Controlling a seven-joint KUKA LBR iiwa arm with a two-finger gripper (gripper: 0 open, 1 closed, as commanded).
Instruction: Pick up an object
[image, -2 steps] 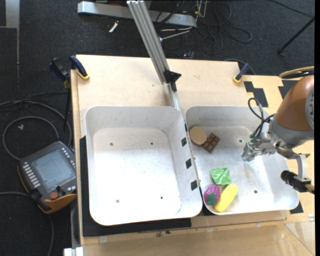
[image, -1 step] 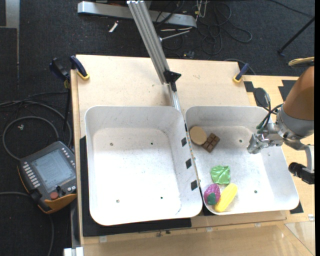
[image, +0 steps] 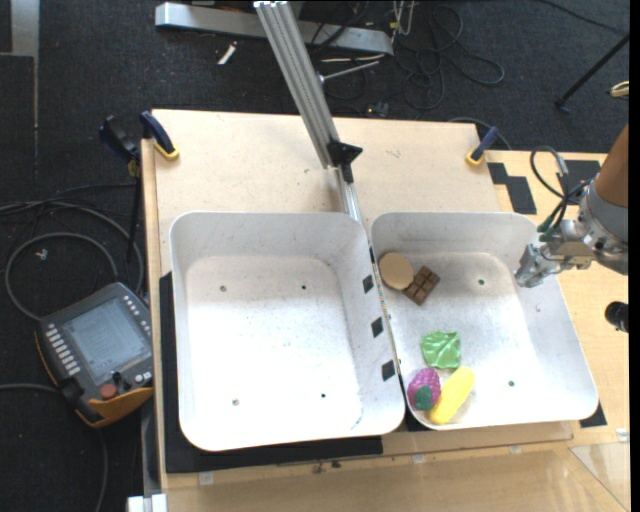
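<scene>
Two white bins side by side on the counter (image: 260, 160). Right bin (image: 560, 330) has everything: round tan disc (image: 396, 270) touching a brown chocolate-looking block (image: 422, 286) near the divider, then a green leafy piece (image: 441, 349) lower down, with a purple berry thing (image: 423, 386) and a yellow banana-ish piece (image: 453, 395) touching at the front edge. End effector (image: 530, 268) hanging over that bin's right rim, well apart from all of it, holding nothing; can't tell how wide it's set. Pendant (image: 95, 350) on the floor, left.
</scene>
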